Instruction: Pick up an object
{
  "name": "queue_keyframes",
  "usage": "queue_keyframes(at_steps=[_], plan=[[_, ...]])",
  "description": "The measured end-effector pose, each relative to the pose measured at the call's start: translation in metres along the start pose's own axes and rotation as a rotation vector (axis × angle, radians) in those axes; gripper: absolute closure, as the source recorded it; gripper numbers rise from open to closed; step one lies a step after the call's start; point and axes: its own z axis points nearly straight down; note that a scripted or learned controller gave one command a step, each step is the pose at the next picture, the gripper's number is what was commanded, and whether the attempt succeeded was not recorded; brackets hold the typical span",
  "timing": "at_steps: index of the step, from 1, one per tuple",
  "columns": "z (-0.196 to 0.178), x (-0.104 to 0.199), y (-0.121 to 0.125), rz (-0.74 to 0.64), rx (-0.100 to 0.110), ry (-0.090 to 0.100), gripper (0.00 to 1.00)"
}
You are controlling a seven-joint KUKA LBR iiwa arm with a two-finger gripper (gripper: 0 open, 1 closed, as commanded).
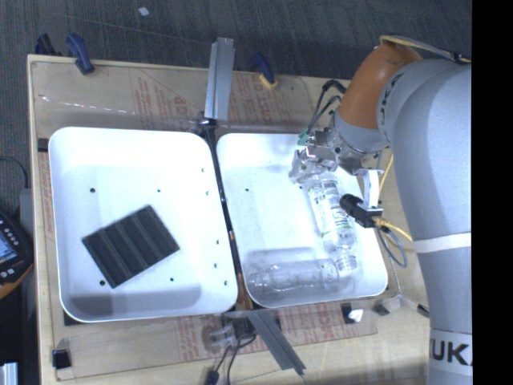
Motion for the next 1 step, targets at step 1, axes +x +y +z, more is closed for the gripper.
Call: queue_keyframes(at_steps=[1], plan=[[-0.0389,-0.0035,-0.0632,-0.206,-0.002,0.0,0.0]])
